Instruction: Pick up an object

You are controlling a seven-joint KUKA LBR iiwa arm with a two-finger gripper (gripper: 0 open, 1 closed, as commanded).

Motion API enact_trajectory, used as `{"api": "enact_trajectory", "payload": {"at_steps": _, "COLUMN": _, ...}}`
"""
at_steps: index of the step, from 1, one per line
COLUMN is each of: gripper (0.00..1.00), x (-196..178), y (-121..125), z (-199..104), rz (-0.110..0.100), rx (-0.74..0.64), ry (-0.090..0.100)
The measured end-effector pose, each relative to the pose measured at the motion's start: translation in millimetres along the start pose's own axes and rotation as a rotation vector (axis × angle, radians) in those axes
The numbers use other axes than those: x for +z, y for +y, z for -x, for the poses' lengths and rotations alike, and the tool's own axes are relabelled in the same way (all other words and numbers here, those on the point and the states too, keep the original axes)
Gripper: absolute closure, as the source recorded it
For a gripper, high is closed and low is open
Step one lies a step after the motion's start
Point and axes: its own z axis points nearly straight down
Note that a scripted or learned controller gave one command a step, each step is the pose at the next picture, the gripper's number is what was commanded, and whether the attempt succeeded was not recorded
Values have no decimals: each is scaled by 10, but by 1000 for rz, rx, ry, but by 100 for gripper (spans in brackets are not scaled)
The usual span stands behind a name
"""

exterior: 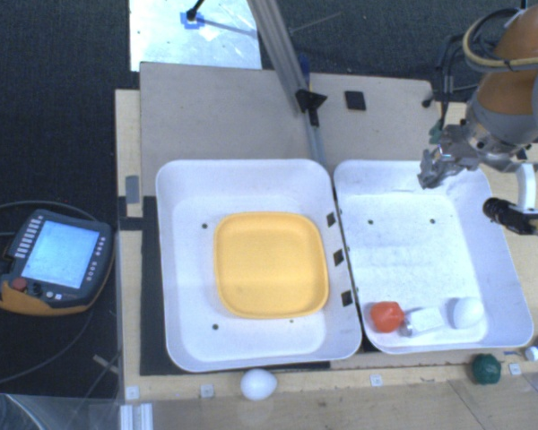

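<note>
Three small objects line the near edge of the right bin (498,267).

Nearest the camera, a white egg (258,384) and a green ball (485,368) rest on the bench outside the bins. Inside the right bin sit an orange piece (386,315), a white bottle (421,320) and a white ball (466,312). A yellow plate (271,263) lies in the left bin (184,240). Farther back, the gripper (433,174) hangs over the right bin's far rim; whether it is open cannot be told.

Orange-red object (386,315), small white piece (423,320), white egg-shaped object (466,312), lined along right bin's near wall
</note>
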Motion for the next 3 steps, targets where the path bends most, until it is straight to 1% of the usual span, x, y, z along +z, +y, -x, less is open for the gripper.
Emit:
{"api": "enact_trajectory", "payload": {"at_steps": 1, "gripper": 100, "x": -104, "y": -197, "z": -418, "rz": 0, "rx": -3, "ry": 1}}
{"api": "enact_trajectory", "payload": {"at_steps": 2, "gripper": 100, "x": -11, "y": -382, "z": -898, "rz": -2, "rx": -3, "ry": 1}}
{"api": "enact_trajectory", "payload": {"at_steps": 3, "gripper": 100, "x": -25, "y": -585, "z": -1298, "rz": -1, "rx": -3, "ry": 1}}
